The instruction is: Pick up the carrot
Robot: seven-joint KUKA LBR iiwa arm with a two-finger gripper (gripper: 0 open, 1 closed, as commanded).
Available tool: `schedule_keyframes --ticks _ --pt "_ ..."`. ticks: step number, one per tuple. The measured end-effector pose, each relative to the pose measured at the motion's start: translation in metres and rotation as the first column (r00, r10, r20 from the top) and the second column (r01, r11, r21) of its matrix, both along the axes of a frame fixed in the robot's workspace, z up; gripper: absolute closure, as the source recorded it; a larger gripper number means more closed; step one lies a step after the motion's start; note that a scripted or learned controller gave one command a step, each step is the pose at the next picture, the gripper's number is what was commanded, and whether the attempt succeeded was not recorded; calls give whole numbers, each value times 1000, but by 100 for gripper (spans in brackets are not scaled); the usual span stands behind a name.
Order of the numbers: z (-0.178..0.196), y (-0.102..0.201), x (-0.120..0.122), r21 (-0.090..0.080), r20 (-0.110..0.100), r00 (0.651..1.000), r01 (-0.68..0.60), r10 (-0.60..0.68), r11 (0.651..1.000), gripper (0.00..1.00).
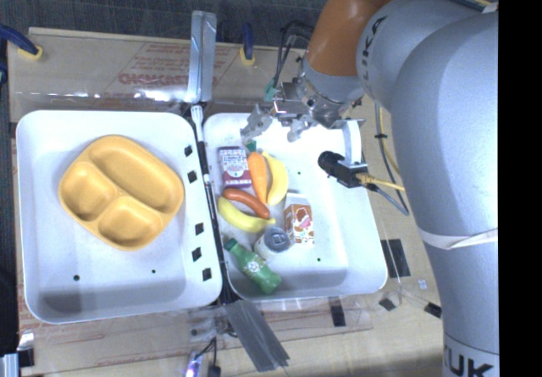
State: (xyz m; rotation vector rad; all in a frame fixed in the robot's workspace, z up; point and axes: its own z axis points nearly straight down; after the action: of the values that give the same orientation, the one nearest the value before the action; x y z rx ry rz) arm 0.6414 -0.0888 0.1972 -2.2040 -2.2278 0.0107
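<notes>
Carrot (257, 169) in the right bin (360, 231), lying against a banana (275, 180).
Gripper (273, 123) (fingers spread, holding nothing) hovers just above the carrot's upper end.

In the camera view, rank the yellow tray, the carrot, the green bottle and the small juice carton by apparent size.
1. yellow tray, by far the largest
2. carrot and green bottle, too alike to separate
3. juice carton, smallest
</notes>
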Motion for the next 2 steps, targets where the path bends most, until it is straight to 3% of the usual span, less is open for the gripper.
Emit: schedule_keyframes --ticks 1,2 --pt "-103 -6 -1 0 13 993 -118 118 993 0" --pt "-94 -7 1 -3 14 992 -123 123 992 100"
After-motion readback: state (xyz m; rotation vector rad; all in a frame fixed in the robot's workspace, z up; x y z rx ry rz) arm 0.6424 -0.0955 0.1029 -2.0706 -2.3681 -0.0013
